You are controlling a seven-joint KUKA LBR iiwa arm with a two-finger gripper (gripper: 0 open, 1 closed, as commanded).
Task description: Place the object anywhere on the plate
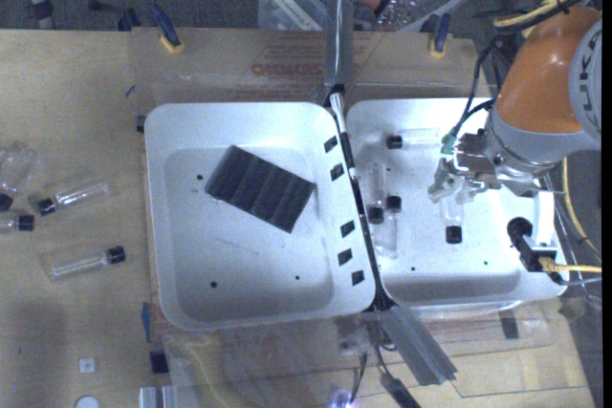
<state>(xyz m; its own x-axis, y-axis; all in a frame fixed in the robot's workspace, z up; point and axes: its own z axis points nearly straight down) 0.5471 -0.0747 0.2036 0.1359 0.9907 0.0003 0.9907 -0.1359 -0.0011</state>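
Several vials (390, 204) lie scattered around the arm (540, 91).

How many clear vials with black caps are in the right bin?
4: one vial near the back, two by the divider, one under the gripper; the arm may hide more.
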